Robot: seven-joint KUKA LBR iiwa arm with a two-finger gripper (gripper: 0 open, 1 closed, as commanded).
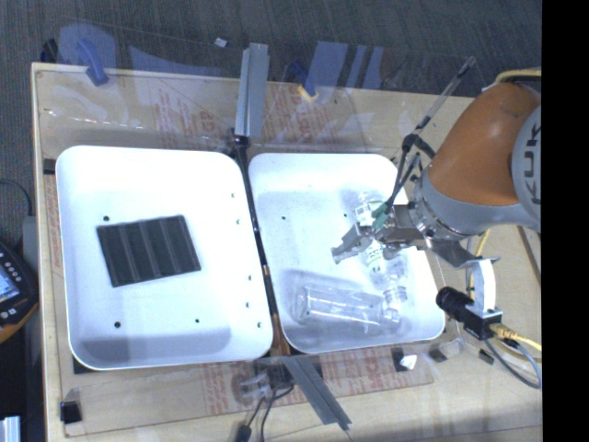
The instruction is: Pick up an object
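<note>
My gripper (351, 245) hangs over the middle of the right bin (304, 178), reaching in from the right under the orange-banded wrist. Just behind it lies a small clear item with a green mark (366, 211). More small clear pieces (388, 270) sit right beside and below the gripper. A clear plastic tumbler (339, 304) lies on its side near the bin's front wall. In the left bin (83, 178) a dark ribbed rectangular pad (148, 249) lies flat, far from the gripper.
A grey metal bar (250, 86) stands upright behind the gap between the bins. Cables and a black connector (465, 309) hang off the arm at the right bin's front right corner. Blue tape pieces (92, 55) mark the bench's back edge.
</note>
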